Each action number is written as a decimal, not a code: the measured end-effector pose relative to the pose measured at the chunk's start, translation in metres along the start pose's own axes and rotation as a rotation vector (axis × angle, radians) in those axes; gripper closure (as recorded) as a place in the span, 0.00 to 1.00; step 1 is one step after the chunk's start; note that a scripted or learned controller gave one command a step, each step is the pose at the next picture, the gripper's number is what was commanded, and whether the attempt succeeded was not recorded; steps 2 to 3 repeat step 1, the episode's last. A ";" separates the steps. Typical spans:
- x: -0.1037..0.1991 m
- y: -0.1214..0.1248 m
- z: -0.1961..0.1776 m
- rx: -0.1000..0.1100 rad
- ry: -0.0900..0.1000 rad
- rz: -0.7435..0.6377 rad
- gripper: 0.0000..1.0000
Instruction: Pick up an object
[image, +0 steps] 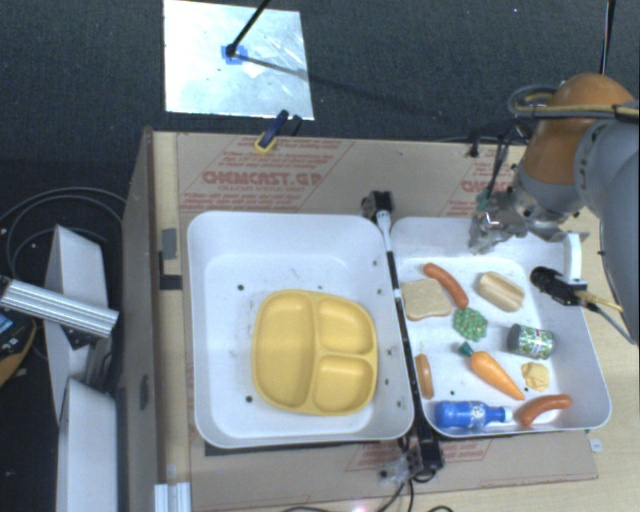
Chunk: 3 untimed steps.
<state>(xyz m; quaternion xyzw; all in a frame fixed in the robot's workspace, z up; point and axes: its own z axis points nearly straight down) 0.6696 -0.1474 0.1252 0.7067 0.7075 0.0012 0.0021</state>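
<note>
- My pincer (487, 232) hangs at the one o'clock corner of the right bin (592, 385), low over bare white floor; I cannot tell how it is set from this slant.
- Nothing is under it, so I judge this a staging spot above the clutter, not a grasp.
- The pickable things lie toward five o'clock of it: a sausage (445, 284) and a bread roll (500, 290) nearest, then toast (427, 298), broccoli (470, 323), a can (530, 341), a carrot (495, 372) and a blue bottle (470, 414).
- The roll sits apart from its neighbours, which should make it the easiest target.
- The left bin (215, 300) holds a yellow divided tray (315, 350), likely the drop spot.
</note>
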 end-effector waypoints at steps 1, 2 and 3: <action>0.026 -0.001 0.014 0.002 0.002 -0.003 0.00; 0.026 -0.001 0.014 0.002 0.002 -0.003 0.00; 0.026 -0.001 0.014 0.002 0.002 -0.003 0.00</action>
